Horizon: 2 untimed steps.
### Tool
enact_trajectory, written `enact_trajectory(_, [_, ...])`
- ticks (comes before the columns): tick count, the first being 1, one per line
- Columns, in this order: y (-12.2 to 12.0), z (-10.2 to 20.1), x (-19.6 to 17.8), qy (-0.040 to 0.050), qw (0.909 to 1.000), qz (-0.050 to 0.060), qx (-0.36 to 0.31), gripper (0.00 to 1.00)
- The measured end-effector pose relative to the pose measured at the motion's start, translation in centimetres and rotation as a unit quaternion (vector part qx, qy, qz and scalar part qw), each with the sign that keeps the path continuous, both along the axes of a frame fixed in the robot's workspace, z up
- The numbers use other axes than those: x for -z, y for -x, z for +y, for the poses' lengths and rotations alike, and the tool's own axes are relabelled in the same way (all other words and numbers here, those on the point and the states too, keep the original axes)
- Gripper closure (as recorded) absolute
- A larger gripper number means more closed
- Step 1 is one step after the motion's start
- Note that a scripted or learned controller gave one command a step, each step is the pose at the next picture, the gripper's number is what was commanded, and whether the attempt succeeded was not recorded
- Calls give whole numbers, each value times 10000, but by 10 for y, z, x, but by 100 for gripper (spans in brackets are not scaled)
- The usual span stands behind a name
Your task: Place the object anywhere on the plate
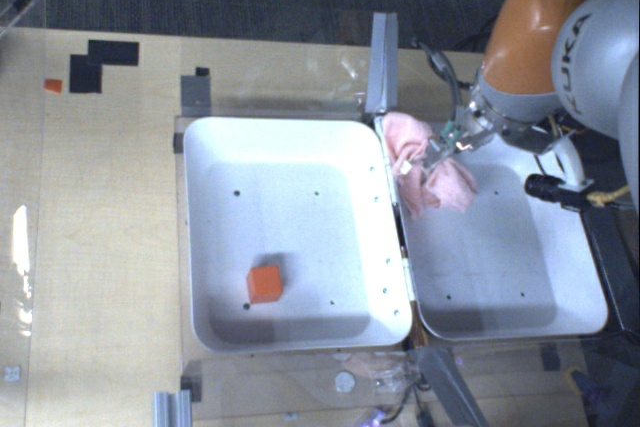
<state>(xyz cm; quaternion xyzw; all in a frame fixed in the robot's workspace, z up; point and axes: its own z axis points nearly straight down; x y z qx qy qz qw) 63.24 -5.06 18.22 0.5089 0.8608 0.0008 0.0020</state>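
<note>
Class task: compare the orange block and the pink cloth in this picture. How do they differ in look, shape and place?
Colour: the orange block is orange, the pink cloth pale pink.
Shape: the block is compact with straight edges; the cloth is crumpled and irregular.
Place: the block sits in the left bin, the cloth in the right bin, beside the end effector.
Both lie in white bins.

Small orange cube (265, 284) in left white bin (220, 155), black blocks (98, 63) on wooden bench (100, 245)
</note>
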Motion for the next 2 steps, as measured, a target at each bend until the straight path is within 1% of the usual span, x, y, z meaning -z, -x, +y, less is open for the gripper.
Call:
enact_trajectory(1, [-3,1,-40,1,10000,-8,-27,100])
enact_trajectory(2, [21,52,-45,1,9794,4,-2019,100])
